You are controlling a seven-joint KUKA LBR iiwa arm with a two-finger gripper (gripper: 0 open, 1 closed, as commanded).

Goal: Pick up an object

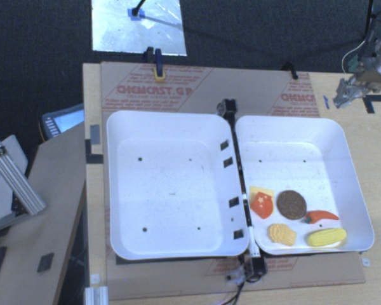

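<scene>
Your gripper (344,94) hangs at the far right edge of the bench, outside the right bin (291,127); you cannot tell how it is set. The toys cluster in that bin's near corner: a brown disc (291,204), a corn cob (326,236) lying crosswise, a red pepper (321,216). They lie well apart from the gripper, toward you and slightly left.

The arm (376,56) is cut off by the picture's right edge near the tabletop's (267,84) far right corner, and its gripper (344,94) is too blurred to tell how the jaws stand. At the left edge, an aluminium rail (9,170) and a small screen (60,122) are partly out of frame or hidden.
</scene>
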